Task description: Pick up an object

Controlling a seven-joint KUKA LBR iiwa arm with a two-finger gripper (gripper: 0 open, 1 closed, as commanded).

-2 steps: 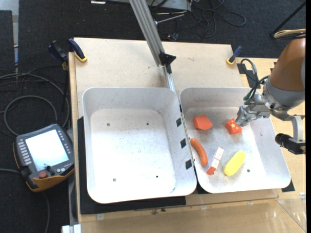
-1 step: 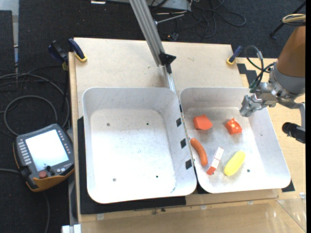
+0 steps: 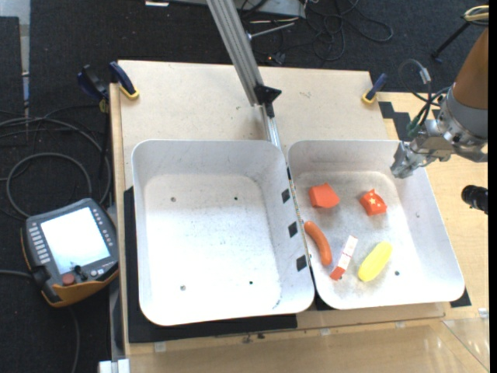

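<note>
The right bin holds several small objects: an orange block, a red strawberry-like piece, an orange sausage, a white and red stick and a yellow lemon-like piece. My gripper hangs over the bin's far right corner, above and to the right of the red piece. Nothing shows between its fingertips.
The left bin lies beside the right one, the two rims meeting in the middle. A metal pole slants down to the bench behind the bins. Yellow clamps sit at the bench's back corners. A teach pendant lies on the floor at left.
</note>
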